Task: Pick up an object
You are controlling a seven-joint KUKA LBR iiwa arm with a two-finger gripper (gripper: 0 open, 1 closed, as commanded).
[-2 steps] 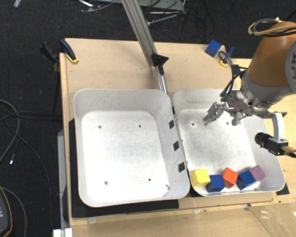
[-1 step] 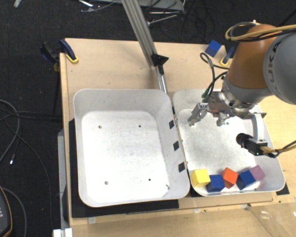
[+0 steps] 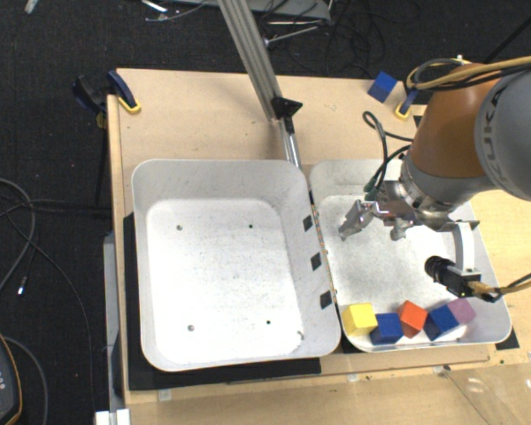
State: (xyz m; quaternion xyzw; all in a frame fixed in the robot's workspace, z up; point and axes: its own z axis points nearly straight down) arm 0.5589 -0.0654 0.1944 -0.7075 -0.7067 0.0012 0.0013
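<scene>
So the gripper (image 3: 374,220) was hanging over the upper middle of the right bin (image 3: 336,181), with its fingers spread apart and nothing between them, just bare white floor under it. All the stuff worth grabbing sat well apart from it, bunched along the near wall of that bin: a yellow cube (image 3: 360,317) at the left end, then a blue cube (image 3: 387,328), an orange cube (image 3: 412,317), another dark blue block (image 3: 442,320) and a pale purple block (image 3: 463,309) at the right end. They looked like they were touching or close to it, which I reckoned was the tricky bit. If it were me, I'd have gone for the yellow cube, since its left side faced open floor and a finger could slide in there. The fingers would want to line up so one dropped on that free side and the other into whatever gap there was beside the blue cube. Going for the middle ones seemed likely to just shove the neighbours around. The left bin (image 3: 150,184) had no blocks that I could see.
</scene>
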